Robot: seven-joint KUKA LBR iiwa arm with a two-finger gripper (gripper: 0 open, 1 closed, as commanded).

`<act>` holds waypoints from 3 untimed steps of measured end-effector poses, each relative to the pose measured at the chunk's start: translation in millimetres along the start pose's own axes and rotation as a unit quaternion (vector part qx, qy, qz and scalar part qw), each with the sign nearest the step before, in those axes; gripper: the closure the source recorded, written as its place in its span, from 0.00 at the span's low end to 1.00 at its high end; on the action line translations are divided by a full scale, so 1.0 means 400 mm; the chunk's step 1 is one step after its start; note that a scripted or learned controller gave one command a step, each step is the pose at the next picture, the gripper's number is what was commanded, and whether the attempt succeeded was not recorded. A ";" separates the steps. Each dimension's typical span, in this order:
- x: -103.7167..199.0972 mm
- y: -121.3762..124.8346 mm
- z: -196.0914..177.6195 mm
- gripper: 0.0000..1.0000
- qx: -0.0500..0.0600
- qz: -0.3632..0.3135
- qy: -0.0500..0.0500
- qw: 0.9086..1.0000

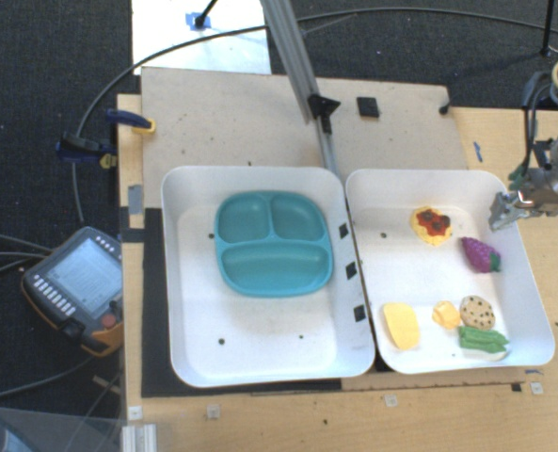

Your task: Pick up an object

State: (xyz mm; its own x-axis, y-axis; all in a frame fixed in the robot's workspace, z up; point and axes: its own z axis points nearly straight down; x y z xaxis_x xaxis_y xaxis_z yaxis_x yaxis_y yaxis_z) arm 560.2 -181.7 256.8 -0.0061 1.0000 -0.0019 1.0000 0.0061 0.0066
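At the right edge of the bench we see the gripper (pixel 506 210) poised over the upper right rim of the right bin (pixel 391 205). Nothing sits between its fingers, though we cannot tell from this slant how far apart they stand. Just below and to its left, near but apart from it, lies a purple grape bunch (pixel 480 254), its long axis running diagonally, tip pointing toward the lower right. Further left rests a small round pastry with red filling (pixel 433 225). Lower in the same bin we find a chocolate-chip cookie (pixel 477 312), touching a green pea pod (pixel 483 341) that lies nearly crosswise beneath it, and just beside them an orange-yellow piece (pixel 446 314). A yellow oblong piece (pixel 402 326) lies left of these, its long axis running roughly up and down the view. In the left bin (pixel 194 347) sits a teal divided plate (pixel 274 244). A teach pendant (pixel 76 288) rests on the dark floor at far left.
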 end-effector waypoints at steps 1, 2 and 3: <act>0.130 0.013 0.037 1.00 0.002 -0.002 0.001 1.000; 0.236 0.034 0.048 1.00 0.002 -0.001 0.001 1.000; 0.368 0.068 0.042 1.00 0.002 -0.002 0.002 1.000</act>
State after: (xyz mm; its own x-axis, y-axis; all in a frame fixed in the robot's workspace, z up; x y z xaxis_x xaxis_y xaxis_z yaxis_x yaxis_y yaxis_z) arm 586.8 -34.4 239.8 -0.0097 1.0000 0.0012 0.9999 0.0097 0.0031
